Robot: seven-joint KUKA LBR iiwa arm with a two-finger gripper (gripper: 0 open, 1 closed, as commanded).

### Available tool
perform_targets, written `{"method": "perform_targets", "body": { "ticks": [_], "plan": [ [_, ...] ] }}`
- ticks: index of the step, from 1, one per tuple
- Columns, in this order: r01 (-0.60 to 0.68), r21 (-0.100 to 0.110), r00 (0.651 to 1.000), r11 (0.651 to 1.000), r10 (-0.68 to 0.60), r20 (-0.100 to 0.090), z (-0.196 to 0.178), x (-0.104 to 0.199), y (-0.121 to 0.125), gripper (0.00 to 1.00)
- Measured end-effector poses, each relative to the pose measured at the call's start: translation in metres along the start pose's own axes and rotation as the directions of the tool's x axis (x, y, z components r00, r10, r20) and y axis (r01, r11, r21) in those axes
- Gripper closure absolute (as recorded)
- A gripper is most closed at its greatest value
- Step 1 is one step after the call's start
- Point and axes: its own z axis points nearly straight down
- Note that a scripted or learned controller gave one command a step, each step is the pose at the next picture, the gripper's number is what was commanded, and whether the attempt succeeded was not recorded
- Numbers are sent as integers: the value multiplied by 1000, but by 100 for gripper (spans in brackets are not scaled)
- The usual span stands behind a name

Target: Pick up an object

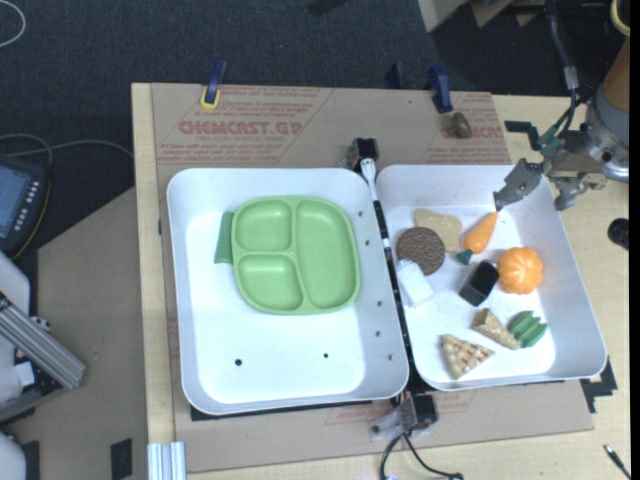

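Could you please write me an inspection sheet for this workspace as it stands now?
Surface: brown bench bearing a left bin and a right bin.
Job's things: right bin holds carrot, orange, black block, brown cookie, pizza slice, green pods.
Clutter: green divided plate in left bin.
Grippers: hand above the right bin's far edge, nothing between its fingers.
Cables: wires at the bench's front.
Surroundings: dark carpet.

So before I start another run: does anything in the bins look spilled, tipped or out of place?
Nothing stands out. The green divided plate lies flat in the left bin; the toy foods sit loosely scattered in the right bin, none over a rim.
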Motion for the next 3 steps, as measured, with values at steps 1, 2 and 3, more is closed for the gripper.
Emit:
{"method": "perform_targets", "body": {
  "ticks": [1, 2, 3],
  "plan": [
    [2, -13, 1000, 1000, -2, 2, -7, 0, 2, 0],
    [1, -6, 1000, 1000, -1, 0, 55, -4, -2, 0],
    [2, -9, 1000, 1000, -2, 1, 100, -8, 4, 0]
  ]
}}
